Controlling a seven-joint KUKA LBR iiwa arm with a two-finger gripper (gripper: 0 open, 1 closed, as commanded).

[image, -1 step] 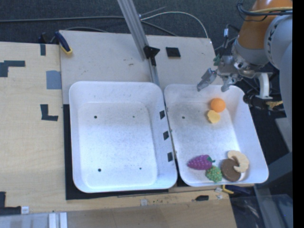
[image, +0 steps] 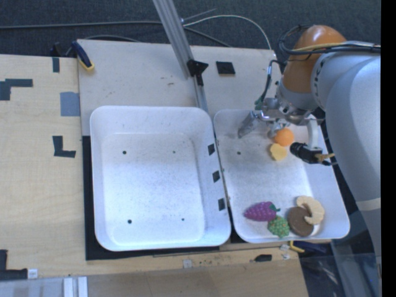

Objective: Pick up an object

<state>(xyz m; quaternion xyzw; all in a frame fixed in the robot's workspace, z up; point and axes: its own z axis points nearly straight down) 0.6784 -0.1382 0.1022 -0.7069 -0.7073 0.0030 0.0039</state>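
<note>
My gripper (image: 260, 127) hangs over the far end of the right bin (image: 260, 172), its fingers (image: 245, 127) spread open with nothing between them. Just to its right lie a small orange ball (image: 283, 136) and a pale yellow piece (image: 279, 152), touching each other. At the bin's near end sit a purple bunch of grapes (image: 260, 211), a green bunch (image: 279, 227), a brown round piece (image: 301, 222) and a tan curved piece (image: 311, 208), packed close together.
The left bin (image: 148, 119) stands beside the right one, their rims touching. A slanted metal pole (image: 176, 36) rises behind the gap between the bins. A blue and yellow clamp (image: 83, 55) lies at the bench's far left corner.
</note>
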